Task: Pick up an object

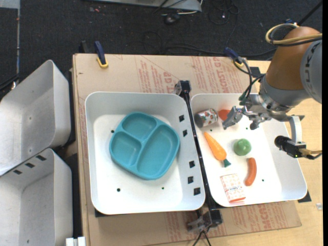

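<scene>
The right bin [287,176] holds several small things: a small patterned can [206,117] on its side at the back left, an orange-red piece [224,114] beside it, a carrot [215,145], a green ball [242,147], a red sausage [250,171] and a white-and-red packet [231,187] near the front. My gripper [242,120] hangs over the back of this bin, just right of the orange-red piece and above the green ball. It is open, with nothing between its fingers.
The left bin [95,152] carries a teal divided plate [145,145]. A black divider [193,152] runs between the two bins. Two more white bins [31,111] stand off the bench at the left. The arm's grey body [294,81] overhangs the right bin's back right corner.
</scene>
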Robot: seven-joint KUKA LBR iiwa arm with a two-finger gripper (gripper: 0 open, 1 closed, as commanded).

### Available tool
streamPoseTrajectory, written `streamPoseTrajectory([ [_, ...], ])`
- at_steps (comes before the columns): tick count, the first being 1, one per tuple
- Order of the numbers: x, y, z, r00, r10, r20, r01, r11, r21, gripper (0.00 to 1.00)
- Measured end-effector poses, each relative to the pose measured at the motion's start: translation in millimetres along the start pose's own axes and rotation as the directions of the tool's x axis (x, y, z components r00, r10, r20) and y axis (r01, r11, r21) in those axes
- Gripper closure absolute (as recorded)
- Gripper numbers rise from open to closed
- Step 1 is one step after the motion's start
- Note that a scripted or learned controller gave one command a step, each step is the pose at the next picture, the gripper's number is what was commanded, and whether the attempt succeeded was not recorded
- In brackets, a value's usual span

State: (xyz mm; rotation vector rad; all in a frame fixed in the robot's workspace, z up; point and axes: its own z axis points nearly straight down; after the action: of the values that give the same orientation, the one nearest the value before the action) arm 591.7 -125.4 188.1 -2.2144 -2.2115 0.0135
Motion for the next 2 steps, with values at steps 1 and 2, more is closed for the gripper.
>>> streamPoseTrajectory([
  [1,0.1,3.2,-7.8,1.000,-0.002,0.002,0.002,1.000,-0.014,0.00],
  [2,-0.7,3.3,34.9,1.000,0.000,0.002,0.000,1.000,-0.011,0.00],
])
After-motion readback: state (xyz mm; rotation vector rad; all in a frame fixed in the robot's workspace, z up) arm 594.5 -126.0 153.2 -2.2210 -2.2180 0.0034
